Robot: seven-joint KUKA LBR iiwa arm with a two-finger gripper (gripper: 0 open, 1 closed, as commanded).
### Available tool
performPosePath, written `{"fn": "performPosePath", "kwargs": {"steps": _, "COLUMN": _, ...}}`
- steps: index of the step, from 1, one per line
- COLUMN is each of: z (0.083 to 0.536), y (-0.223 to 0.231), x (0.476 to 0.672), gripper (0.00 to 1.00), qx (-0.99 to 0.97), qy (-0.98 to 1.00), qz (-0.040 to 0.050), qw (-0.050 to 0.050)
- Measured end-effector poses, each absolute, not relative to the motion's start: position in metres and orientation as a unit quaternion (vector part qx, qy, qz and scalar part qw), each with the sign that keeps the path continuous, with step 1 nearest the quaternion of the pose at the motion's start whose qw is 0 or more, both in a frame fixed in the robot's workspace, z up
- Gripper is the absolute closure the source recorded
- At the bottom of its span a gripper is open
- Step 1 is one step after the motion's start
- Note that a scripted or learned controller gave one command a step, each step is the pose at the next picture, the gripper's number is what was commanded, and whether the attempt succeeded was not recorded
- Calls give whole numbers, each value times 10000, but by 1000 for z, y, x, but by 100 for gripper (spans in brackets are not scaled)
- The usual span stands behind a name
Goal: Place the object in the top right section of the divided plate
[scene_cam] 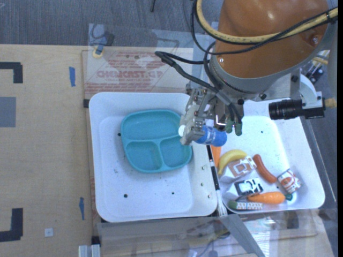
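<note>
The tool (199, 128) hangs over the seam between the two bins, its metal fingers closed on a small blue cylindrical object with a white cap (206, 137), which sits just off the three o'clock rim of the teal plastic divided plate (154, 141). The object pokes out sideways from the fingers toward three o'clock, so the grip looks shallow. My judgement: it could slip or swing on release and land on the plate's rim, roll into the lower section at five o'clock, or drop onto the divider between bins.

The plate lies in the white shallow left bin (107, 197), and its three sections look bare. The top right section sits at about one o'clock of the plate's centre, close beside the tool.

At four o'clock from the tool, the white shallow right bin (308, 189) holds a yellow banana (231, 158), a reddish sausage (263, 167), an orange carrot (266, 198), and several small packets I cannot identify.
</note>
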State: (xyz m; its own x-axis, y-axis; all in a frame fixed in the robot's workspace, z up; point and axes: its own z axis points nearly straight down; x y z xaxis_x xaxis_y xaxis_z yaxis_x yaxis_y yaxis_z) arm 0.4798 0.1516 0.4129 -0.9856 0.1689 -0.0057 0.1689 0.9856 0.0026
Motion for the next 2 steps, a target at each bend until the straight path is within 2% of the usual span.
{"fn": "performPosePath", "kwargs": {"steps": 1, "z": 382, "y": 136, "x": 480, "gripper": 100, "qx": 606, "qy": 9982, "qz": 7, "qw": 20}}
{"fn": "performPosePath", "kwargs": {"steps": 2, "z": 366, "y": 150, "x": 519, "gripper": 100, "qx": 339, "qy": 9994, "qz": 12, "qw": 32}}
